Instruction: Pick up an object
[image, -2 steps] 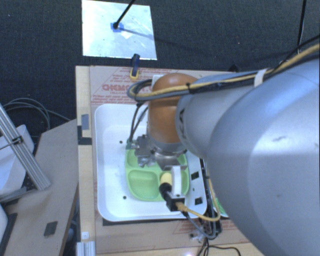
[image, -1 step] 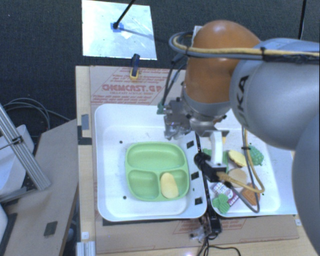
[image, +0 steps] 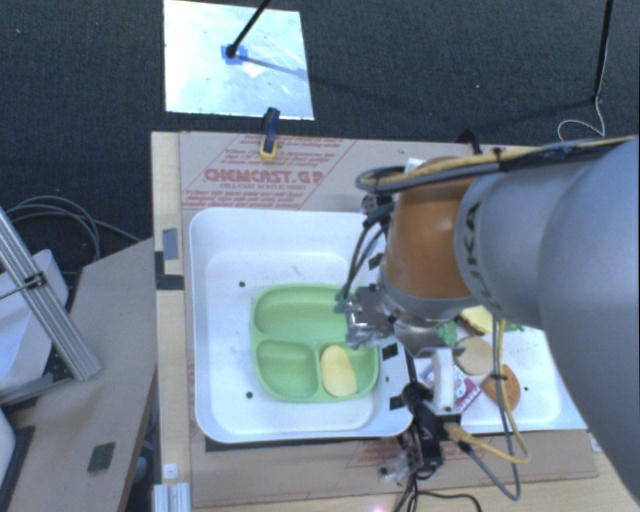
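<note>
The arm hangs over the seam between the two bins on the counter. Its pincer sits low at the right edge of the green tray — whether it is spread or pressed together I cannot tell, as the wrist covers it.

The nearest thing to lift is the yellow piece, lying in the tray's lower right compartment, just below the pincer and apart from it. It looks like smooth moulded plastic: light, stiff enough, rounded and likely slippery. A pinch across its narrow width, near the middle, seems safest — toward the ends it tapers and would probably squirt out.

The tray itself lies in the left bin; being thin and light, it may shift if nudged.

The right bin holds a tan round piece, partly hidden by the arm.
</note>
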